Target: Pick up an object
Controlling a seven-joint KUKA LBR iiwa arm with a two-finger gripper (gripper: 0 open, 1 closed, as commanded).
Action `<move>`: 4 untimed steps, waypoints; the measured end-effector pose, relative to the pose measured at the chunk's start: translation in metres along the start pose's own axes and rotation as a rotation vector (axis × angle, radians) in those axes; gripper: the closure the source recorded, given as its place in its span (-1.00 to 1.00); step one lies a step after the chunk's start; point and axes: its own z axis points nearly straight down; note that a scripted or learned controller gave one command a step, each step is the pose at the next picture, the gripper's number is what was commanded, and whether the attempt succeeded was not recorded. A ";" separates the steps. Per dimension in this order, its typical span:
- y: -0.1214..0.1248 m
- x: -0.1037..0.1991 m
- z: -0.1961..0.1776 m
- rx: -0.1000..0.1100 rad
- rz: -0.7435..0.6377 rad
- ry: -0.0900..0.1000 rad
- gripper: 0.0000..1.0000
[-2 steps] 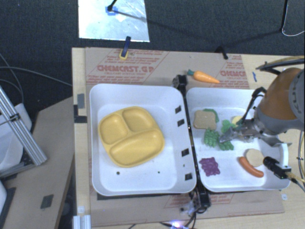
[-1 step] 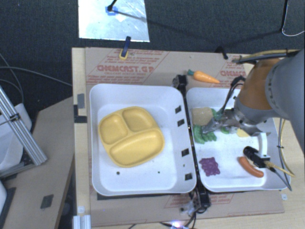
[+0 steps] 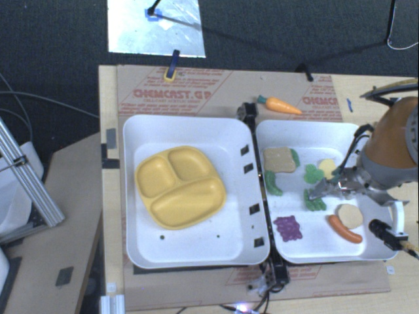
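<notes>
The arm (image 3: 393, 146) comes in from the right and hangs low over the right bin (image 3: 308, 131), its orange band showing above the grey wrist. The gripper (image 3: 325, 190) points toward the middle of that bin, down among the toy foods, but from here I cannot tell whether it is open or closed, and nothing can be seen held in it. Its tip sits just above a green leafy piece (image 3: 315, 201) and just right of a second green piece (image 3: 313, 173), with a small yellow piece (image 3: 327, 167) close behind it. A slice of bread (image 3: 280, 159) lies toward the bin's back left, with a green bit at its right edge, and another green piece (image 3: 272, 183) lies just in front of the bread by the bin's left wall. A bunch of purple grapes (image 3: 287, 227) rests near the front. To the right of the grapes, a sausage (image 3: 344, 228) lies at a slant, touching a pale round piece (image 3: 349, 215) behind it. The left bin (image 3: 141, 241) holds a yellow divided plate (image 3: 181, 186). A carrot (image 3: 280, 105) lies on the cardboard (image 3: 196, 90) behind the bins, outside both.
</notes>
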 end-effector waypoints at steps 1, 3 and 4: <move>-0.015 0.007 0.005 -0.013 -0.004 0.000 -1.00; -0.018 0.056 0.006 -0.007 -0.010 0.001 -1.00; -0.021 0.047 -0.131 -0.015 -0.009 0.000 -1.00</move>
